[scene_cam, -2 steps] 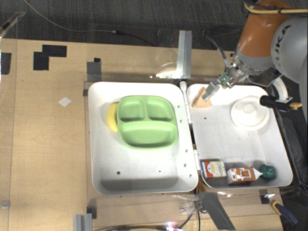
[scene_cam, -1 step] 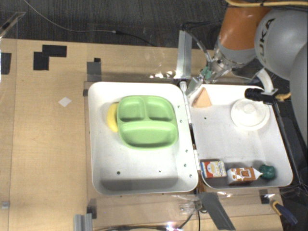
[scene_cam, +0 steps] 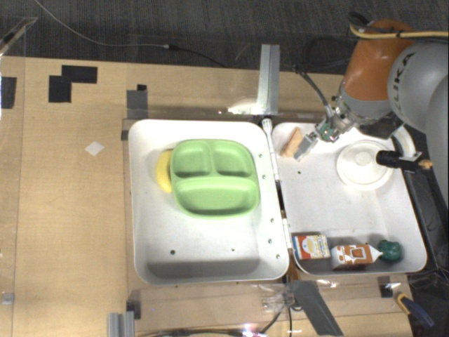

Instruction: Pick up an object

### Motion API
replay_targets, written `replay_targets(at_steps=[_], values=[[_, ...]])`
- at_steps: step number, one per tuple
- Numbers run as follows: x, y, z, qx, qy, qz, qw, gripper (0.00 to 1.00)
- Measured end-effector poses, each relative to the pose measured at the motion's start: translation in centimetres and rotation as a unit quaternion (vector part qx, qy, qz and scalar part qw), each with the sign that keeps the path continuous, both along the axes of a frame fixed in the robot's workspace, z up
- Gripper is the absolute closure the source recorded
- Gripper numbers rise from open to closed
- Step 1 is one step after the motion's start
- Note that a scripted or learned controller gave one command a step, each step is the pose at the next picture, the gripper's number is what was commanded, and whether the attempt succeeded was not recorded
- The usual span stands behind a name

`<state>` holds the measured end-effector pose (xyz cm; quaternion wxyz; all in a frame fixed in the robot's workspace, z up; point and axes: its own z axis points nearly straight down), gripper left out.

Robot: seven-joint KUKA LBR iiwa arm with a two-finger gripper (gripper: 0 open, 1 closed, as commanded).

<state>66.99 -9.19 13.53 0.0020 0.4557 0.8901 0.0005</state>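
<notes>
My gripper (scene_cam: pixel 313 140) hangs over the far left corner of the right bin (scene_cam: pixel 330 209), reaching in from the arm's orange band (scene_cam: pixel 370 72). Its tip is right beside a small tan block (scene_cam: pixel 290 142) that lies against the bin's left wall; whether they touch is unclear. A white round plate (scene_cam: pixel 363 164) sits to the gripper's right. Along the bin's near edge lie a red-and-white box (scene_cam: pixel 311 246), a brown-and-white carton (scene_cam: pixel 353 256) and a green ball (scene_cam: pixel 391 251).
The left bin (scene_cam: pixel 203 251) holds a green divided tray (scene_cam: pixel 213 175) with a yellow object (scene_cam: pixel 163 172) poking out from under its left side. A metal post (scene_cam: pixel 269 79) stands behind the gap between the bins.
</notes>
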Motion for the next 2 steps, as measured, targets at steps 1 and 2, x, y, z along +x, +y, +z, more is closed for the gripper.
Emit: replay_targets(at_steps=[1, 2], values=[[-0.24, -0.18, -4.56, 0.0000, 0.008, -0.022, 0.9997, 0.00], [-0.08, 0.59, -4.94, 0.0031, 0.004, -0.128, 0.9917, 0.00]])
